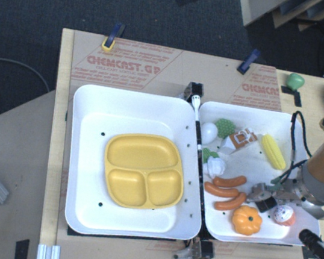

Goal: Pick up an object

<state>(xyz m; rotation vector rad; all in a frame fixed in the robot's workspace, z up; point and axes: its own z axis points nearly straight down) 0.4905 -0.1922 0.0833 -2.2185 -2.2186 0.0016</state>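
A: Where is the arm?

B: It reaches in from the right over the right bin point(225, 232). The pincer point(264, 197) sits low in the near right part of that bin, dark and small, just beside the sausages point(225, 192).

A: Is it open or closed?

B: I cannot tell; the tips are too dark and blurred, and nothing shows clearly between them.

A: What lies around it?

B: A small orange pumpkin point(246, 221) is just near of it, and a white and red ball point(283, 215) is to its right. The three sausages lie to its left, side by side. Farther back are a corn cob point(273, 151), a little box with brown and white print point(241, 138), a green leafy piece point(225, 127) and a white egg point(209, 131).

A: And the left bin point(86, 144)?

B: It holds a yellow divided plate point(143, 170) with three compartments, lying flat in the middle.

A: The table point(66, 80)?

B: Brown board with red print under both bins.
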